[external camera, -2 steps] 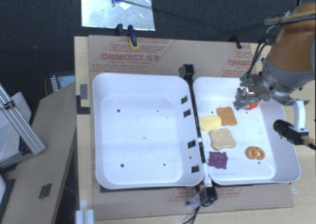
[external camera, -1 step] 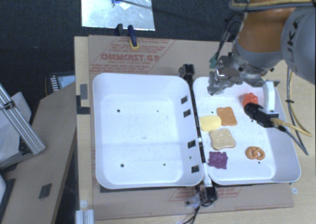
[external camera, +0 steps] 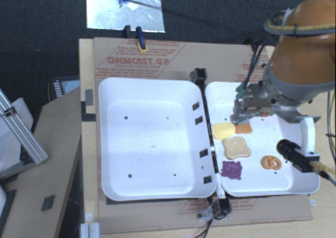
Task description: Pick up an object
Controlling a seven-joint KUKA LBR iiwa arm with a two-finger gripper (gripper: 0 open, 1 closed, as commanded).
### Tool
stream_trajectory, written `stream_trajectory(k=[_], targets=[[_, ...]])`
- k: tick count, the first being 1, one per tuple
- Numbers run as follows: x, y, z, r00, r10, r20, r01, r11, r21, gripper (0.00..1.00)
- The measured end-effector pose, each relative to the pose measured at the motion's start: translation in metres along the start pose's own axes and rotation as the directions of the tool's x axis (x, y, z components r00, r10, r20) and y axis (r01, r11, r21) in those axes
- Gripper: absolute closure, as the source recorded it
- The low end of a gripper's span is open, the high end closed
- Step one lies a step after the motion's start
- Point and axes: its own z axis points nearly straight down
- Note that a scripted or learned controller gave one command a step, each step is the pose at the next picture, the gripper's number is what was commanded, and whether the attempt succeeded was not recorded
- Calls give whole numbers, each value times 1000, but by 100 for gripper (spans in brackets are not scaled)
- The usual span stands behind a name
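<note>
Hovering in the right bin (external camera: 299,182) just above the orange piece (external camera: 243,128) beside the yellow slice (external camera: 222,130); jaws (external camera: 245,112) state impossible to tell; risking nudging neighbours, closing on nothing

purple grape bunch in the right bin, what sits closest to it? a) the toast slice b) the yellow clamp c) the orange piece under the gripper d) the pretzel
a: the purple grape bunch lies right below the toast slice, nearly touching it, while the pretzel is farther to the right and the orange piece sits beyond the toast.
</note>
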Motion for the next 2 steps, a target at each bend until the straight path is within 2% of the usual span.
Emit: stream_trajectory(k=[1,2], targets=[[46,1,-85,1000,-4,-1,4,1000,-7,100],[123,1,-92,1000,-6,-1,6,1000,1,100]])
